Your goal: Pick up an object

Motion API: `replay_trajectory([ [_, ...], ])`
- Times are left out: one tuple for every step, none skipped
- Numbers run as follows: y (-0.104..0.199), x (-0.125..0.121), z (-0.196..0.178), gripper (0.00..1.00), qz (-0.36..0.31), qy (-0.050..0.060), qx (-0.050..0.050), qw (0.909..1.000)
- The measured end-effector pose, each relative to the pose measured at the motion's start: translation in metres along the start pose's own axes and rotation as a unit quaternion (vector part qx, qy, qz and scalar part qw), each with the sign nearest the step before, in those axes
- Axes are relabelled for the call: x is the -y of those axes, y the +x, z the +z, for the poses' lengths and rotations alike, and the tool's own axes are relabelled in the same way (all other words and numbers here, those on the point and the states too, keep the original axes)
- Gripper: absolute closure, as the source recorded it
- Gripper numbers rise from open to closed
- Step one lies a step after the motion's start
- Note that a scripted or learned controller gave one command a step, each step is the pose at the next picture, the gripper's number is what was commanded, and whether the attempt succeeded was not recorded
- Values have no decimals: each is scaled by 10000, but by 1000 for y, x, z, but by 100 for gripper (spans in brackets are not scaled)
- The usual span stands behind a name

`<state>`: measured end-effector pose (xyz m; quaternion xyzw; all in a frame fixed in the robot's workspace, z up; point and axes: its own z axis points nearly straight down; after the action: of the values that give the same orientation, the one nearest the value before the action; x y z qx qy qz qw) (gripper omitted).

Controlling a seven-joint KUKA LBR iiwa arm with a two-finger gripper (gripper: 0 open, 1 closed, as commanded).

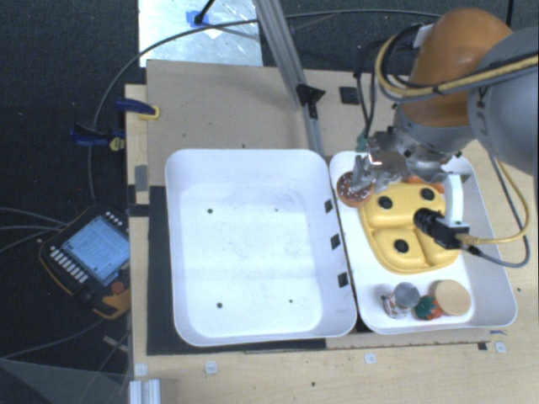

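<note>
The right bin [493, 297] serves as landmark. Filling its middle lies a yellow toy [404, 225] with dark spots: probably light, hard, smooth plastic, best pinched across a narrow edge. The gripper [364, 175] hangs over the bin's far-left corner above a small brown disc [349, 194]; whether it is spread or pinching cannot be made out. Small pieces [421, 300] crowd the near edge, too blurred to name.

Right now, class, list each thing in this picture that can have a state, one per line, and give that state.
Gripper: low over the right bin's far left corner, above a brown round object.
Brown round object: lying in the bin, partly covered.
Yellow tray: lying flat in the right bin.
Tan disc: lying flat.
Handheld screen: lit.
</note>
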<state>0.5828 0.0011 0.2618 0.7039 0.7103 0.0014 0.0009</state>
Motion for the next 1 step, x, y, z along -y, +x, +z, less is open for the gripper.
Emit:
replay_trajectory([
  [47,-9,0,100,-1,1,-2,10000],
])
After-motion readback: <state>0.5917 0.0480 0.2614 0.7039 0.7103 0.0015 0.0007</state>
